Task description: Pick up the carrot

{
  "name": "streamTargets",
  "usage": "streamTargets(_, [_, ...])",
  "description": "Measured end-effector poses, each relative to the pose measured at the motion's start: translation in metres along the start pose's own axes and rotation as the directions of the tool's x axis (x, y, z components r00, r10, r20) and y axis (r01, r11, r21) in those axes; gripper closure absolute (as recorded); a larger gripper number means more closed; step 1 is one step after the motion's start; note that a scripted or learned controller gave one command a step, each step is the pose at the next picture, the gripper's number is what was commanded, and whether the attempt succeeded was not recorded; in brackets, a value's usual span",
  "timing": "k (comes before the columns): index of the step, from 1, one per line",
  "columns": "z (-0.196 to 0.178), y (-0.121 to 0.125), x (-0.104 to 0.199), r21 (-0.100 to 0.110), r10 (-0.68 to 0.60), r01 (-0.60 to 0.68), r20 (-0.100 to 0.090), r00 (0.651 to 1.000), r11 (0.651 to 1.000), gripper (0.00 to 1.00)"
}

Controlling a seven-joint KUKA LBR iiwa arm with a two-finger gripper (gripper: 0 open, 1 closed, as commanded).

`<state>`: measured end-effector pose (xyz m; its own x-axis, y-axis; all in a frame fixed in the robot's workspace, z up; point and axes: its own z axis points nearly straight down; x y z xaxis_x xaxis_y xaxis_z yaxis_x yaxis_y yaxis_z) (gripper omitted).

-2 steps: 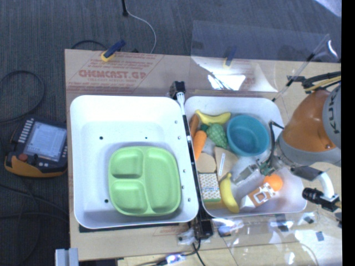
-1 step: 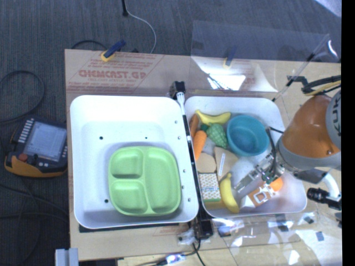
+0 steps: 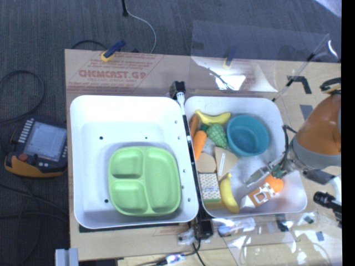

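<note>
two white bins sit side by side. right bin (image 3: 288,201) is crowded: the carrot (image 3: 198,143) lies against its left wall, just beside a yellow banana (image 3: 212,117), a green vegetable (image 3: 218,136) and a blue bowl (image 3: 247,134). left bin (image 3: 89,132) has open floor around a green divided plate (image 3: 145,180). gripper (image 3: 270,176) is low at the right bin's right side, touching an orange toy (image 3: 274,184); its grip is too blurred to tell.

Arm (image 3: 321,132) cut off at right frame edge. End effector (image 3: 273,177) small and blurred; finger state unreadable. Carrot (image 3: 198,143) tucked partly behind bin divider (image 3: 188,148).
</note>
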<state>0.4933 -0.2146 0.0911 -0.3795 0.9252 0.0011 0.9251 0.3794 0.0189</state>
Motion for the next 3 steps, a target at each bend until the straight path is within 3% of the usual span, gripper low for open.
streamTargets(1, [-0.009, 0.001, -0.003, -0.001, -0.001, 0.001, 0.008, 1.000, 1.000, 1.00])
streamTargets(2, [-0.001, 0.021, 0.058, -0.002, 0.253, -0.253, 0.023, 0.967, 0.967, 1.00])
streamTargets(3, [0.000, 0.022, 0.061, 0.000, 0.249, -0.249, 0.016, 0.968, 0.969, 0.00])
